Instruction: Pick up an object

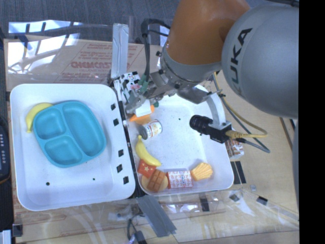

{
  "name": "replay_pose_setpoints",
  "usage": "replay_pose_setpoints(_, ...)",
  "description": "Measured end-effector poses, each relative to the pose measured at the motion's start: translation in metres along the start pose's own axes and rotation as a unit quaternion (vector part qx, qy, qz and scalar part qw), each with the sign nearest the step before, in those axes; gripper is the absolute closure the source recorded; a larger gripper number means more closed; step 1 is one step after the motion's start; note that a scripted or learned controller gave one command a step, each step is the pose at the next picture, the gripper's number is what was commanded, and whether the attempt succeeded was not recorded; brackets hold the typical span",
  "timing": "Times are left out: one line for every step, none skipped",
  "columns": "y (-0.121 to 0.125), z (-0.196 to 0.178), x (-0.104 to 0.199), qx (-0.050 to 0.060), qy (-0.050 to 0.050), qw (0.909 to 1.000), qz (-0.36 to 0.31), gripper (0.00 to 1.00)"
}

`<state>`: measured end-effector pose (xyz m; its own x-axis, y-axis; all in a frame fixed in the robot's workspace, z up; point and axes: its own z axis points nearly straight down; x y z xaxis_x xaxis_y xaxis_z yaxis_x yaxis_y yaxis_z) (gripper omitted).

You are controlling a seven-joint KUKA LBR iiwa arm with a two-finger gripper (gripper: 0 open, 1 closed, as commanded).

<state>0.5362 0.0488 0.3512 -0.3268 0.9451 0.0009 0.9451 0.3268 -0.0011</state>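
Note:
My gripper [138,99] hangs over the far left corner of the right bin [177,117], under the grey and orange arm. Just below it is a small orange and white block [142,112], partly covered by the gripper; whether it is held I cannot tell. A small tin [151,129] lies on its side just in front of the block. Along the bin's left and near sides lie a yellow banana [145,154], a red piece [146,169], a brown waffle-like piece [158,179], a red and white can [179,178] and a yellow-orange piece [201,171].
The left bin [30,187] holds a blue divided plate [70,132] with a second yellow banana [34,113] tucked under its far left edge. A black cylinder [204,126] with cables juts over the right bin's right side. The arm covers that bin's far edge.

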Motion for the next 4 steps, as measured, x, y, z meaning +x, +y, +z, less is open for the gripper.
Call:
replay_pose_setpoints(0.0, 0.11, -0.045, 0.003, 0.001, 0.9887, -0.15, 1.0)
replay_pose_setpoints(0.091, 0.097, -0.041, 0.0, -0.001, 0.9714, -0.237, 1.0)
replay_pose_setpoints(0.079, 0.07, -0.045, 0.0, -0.001, 0.9992, -0.041, 1.0)
replay_pose_setpoints(0.049, -0.098, -0.05, -0.006, -0.003, 0.993, -0.118, 1.0)
